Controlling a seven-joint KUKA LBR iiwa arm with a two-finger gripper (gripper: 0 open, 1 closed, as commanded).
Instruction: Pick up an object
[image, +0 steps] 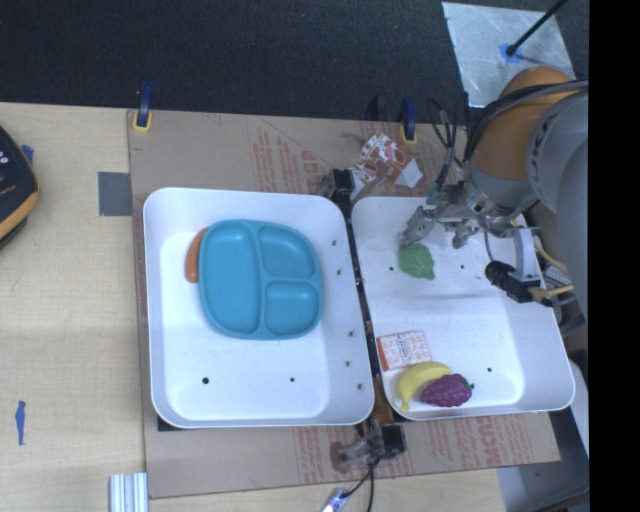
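Observation:
My gripper (437, 237) hangs over the far part of the right bin (540, 330), open, its two fingers spread apart with nothing between them. A green leafy toy (417, 262) lies on the bin floor just below the left fingertip (412, 234), close to it or touching it. At the near edge of the same bin a yellow banana (417, 379) and a purple bunch of grapes (446, 391) lie side by side. A small white card with red print (403, 349) rests near the bin's left wall.
The left bin (250, 395) holds a blue divided plate (262, 279) with an orange item (191, 256) poking out under its left edge. A crumpled wrapper (378, 157) and cables lie behind the bins. The arm's orange band (520, 120) rises at the right.

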